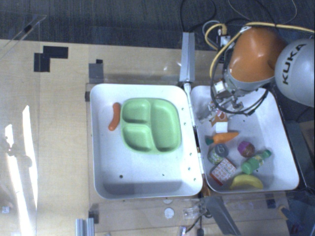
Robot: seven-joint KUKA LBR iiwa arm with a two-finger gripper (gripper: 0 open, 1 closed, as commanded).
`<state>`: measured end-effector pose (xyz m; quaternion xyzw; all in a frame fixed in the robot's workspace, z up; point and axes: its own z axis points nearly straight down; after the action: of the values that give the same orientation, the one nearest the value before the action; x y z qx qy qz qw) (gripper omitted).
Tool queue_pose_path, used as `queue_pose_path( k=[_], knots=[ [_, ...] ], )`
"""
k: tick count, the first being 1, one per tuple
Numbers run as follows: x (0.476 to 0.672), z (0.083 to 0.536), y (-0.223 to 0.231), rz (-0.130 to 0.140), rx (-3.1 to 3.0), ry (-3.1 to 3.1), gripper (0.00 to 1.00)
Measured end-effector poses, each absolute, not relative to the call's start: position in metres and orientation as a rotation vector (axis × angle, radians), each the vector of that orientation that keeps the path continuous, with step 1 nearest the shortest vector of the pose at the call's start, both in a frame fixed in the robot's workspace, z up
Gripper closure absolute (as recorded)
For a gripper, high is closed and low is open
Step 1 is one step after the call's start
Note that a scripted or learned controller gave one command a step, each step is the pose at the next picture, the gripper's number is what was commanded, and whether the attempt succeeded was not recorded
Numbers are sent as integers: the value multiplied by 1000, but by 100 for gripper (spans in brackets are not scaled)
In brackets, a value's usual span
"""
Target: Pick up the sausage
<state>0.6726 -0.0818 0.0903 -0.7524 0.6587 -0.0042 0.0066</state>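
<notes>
The sausage [114,116], orange-red and slightly curved, lies in the left bin [142,185] against the left edge of a green divided plate [150,124]. My gripper [219,108] hangs over the upper part of the right bin [283,132], well to the right of the sausage, below the orange wrist band. A small brown-and-white item [220,117] lies right under it.
Below the gripper the right bin holds a white block [221,127], a carrot [224,137], a purple ball [246,148], a can [216,155], a green bottle [255,162], a printed box [223,171] and a banana [246,182]. Cables loop behind the arm.
</notes>
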Motion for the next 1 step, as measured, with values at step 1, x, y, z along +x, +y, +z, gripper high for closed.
queue_pose_path(
  k=[1],
  knots=[
    [629, 89, -90, -8, -1901, 2491, 0]
  ],
)
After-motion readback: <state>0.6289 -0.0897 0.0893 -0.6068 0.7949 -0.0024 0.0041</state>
